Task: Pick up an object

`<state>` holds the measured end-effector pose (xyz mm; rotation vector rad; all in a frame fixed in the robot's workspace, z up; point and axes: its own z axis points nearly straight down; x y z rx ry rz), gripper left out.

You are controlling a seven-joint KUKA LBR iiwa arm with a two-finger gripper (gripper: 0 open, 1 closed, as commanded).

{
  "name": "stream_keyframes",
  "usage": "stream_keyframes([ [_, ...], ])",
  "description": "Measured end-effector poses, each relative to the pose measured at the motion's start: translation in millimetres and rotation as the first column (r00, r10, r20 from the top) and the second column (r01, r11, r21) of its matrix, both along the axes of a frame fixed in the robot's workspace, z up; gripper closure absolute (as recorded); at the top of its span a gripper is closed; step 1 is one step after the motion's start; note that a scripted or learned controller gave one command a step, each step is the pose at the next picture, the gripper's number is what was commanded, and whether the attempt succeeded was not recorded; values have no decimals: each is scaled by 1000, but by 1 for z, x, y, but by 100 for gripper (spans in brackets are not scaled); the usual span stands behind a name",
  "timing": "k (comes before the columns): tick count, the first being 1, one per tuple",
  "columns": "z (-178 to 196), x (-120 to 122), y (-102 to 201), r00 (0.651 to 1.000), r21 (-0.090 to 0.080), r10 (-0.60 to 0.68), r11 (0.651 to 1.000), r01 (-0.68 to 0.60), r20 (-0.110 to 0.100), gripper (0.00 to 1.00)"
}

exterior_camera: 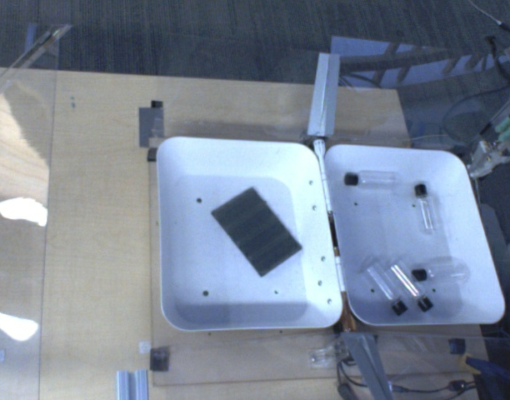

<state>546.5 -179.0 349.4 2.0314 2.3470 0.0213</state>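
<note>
Right bin point(480, 223), near edge: three clear vials point(398, 283) with black caps | far part: two more vials point(372, 178) | left bin point(176, 248): dark ridged pad point(257, 231), centre, askew | gripper state: cannot tell.

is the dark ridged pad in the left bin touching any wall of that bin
Apart. The camera view shows the dark ridged pad lying flat mid-floor in the left bin, with bare white floor showing all around it.
</note>
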Motion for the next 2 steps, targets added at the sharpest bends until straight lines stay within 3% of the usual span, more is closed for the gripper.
stream_keyframes([
  [1, -76, -4, -27, 997, 12, 72, 997, -71, -33, 100],
  [2, -65, -1, -26, 997, 10, 77, 997, -76, -28, 100],
])
